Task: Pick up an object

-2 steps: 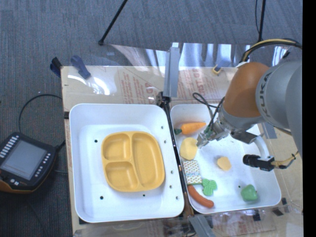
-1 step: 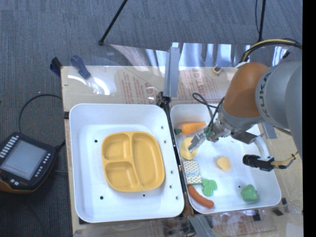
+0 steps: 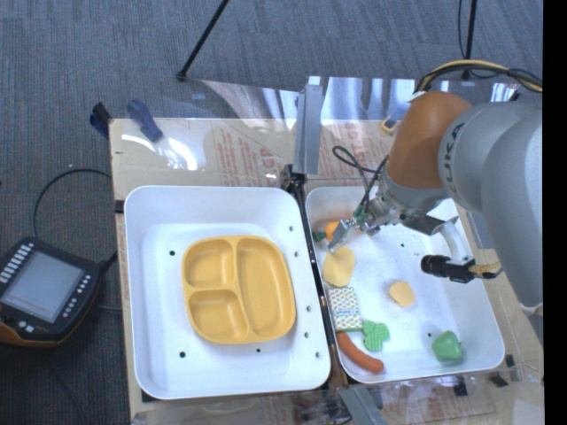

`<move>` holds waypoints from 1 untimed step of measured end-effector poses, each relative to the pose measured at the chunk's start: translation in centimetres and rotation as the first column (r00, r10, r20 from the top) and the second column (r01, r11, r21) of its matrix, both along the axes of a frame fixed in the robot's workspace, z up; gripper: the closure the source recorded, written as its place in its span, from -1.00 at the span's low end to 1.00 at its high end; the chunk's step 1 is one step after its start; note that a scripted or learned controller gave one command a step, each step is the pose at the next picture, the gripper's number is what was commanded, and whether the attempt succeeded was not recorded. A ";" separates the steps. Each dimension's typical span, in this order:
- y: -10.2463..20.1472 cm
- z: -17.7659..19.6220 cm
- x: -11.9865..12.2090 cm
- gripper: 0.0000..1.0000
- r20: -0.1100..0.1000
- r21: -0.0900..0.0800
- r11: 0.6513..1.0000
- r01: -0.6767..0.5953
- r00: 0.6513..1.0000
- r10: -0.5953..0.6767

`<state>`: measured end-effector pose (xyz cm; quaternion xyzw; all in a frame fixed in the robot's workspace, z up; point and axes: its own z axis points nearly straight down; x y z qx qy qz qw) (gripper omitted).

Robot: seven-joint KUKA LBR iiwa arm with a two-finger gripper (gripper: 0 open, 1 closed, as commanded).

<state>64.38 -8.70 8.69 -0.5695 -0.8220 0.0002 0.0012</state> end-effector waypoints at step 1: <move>0.0 1.1 0.1 1.00 0.002 0.001 1.000 0.002 1.000 -0.002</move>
